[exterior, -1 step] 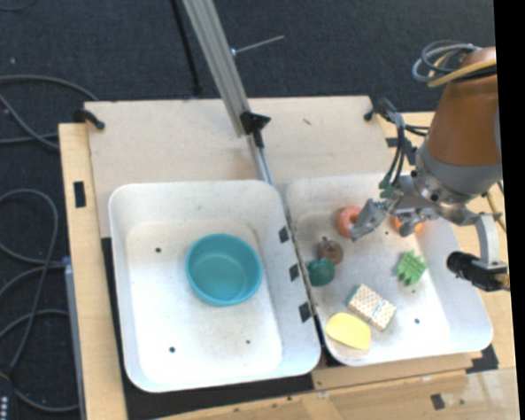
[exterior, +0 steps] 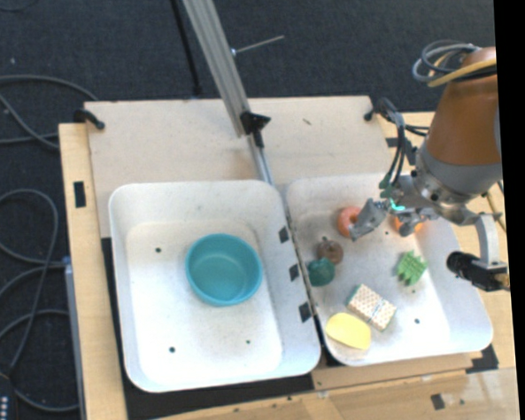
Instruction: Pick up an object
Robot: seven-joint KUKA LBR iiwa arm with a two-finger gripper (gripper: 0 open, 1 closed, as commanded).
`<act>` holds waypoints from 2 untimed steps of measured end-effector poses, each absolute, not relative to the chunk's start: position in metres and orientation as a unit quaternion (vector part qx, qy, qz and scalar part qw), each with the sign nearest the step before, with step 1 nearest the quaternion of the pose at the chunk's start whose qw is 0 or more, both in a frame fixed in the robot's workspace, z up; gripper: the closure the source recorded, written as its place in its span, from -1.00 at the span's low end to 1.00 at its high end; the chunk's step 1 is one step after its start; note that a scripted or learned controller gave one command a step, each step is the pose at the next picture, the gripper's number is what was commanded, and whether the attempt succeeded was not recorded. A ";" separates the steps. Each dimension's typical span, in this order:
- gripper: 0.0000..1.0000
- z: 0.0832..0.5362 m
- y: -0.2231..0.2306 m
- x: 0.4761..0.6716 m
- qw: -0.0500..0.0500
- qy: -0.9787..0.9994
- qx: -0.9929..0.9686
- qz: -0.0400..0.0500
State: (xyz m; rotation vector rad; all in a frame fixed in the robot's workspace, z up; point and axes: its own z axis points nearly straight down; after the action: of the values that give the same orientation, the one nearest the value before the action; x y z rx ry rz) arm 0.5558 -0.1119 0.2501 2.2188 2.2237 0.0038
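My gripper (exterior: 368, 220) hangs over the upper middle of the right bin (exterior: 456, 326), reaching in from the right. An orange-red ball-like object (exterior: 346, 217) lies right beside its tip on the left; I cannot see whether they touch. A small orange piece (exterior: 407, 226) shows just under the wrist. Lower in the bin lie a brown lump (exterior: 330, 250), a dark teal object (exterior: 320, 271), a green toy (exterior: 411, 267), a checkered box (exterior: 371, 305) and a yellow oval object (exterior: 348, 331). Nothing is visibly held.
The left bin (exterior: 147, 345) holds a teal bowl (exterior: 223, 268). A slanted metal rail (exterior: 223, 65) runs from the top down to the gap between the bins. Cables lie on the dark floor at left.
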 end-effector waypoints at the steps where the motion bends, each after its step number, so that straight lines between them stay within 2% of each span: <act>1: -1.00 0.201 -0.122 0.550 0.000 0.706 0.708 -0.002; 2: -1.00 0.138 -0.127 0.549 -0.001 0.706 0.708 -0.003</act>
State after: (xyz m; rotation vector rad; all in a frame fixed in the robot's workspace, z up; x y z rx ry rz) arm 0.5490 -0.1274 0.1384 2.2253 2.2213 -0.0082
